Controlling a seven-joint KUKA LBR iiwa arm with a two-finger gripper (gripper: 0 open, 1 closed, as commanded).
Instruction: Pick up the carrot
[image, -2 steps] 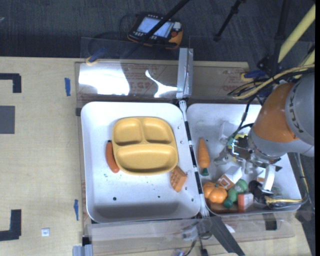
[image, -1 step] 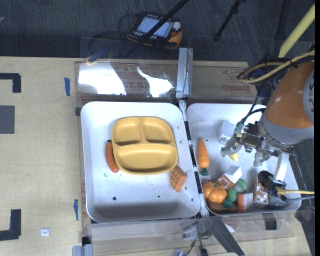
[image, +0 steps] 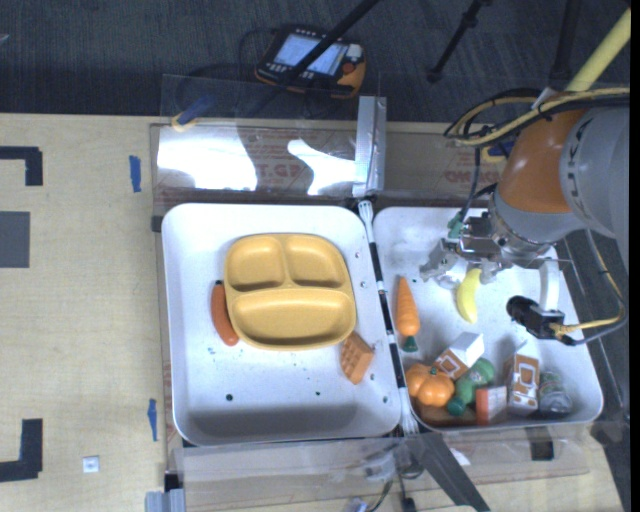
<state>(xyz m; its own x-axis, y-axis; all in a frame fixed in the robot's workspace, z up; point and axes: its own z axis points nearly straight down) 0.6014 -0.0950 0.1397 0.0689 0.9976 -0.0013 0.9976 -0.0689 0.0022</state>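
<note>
Seen from above, the grey KUKA arm with its orange wrist band reaches in from the upper right of the frame, its gripper hanging over the upper middle of the right bin. A yellow banana-like piece sits directly beneath the fingertips; from this slanted angle it is hard to say whether the fingers are spread or closed, or whether they touch the fruit at all.

The carrot lies near the left wall of the right bin, just left of the gripper and apart from it, its green stem end pointing toward the bottom of the frame. It rests on the bin floor, untouched.

At the bottom of the right bin sits a cluster of toy groceries: an orange fruit, a small white carton, a green piece and a juice box.

In the left bin, a yellow divided plate fills the center. A red-orange sausage-shaped piece lies just beside its left edge, and a waffle-textured orange piece sits near its lower right corner.
</note>
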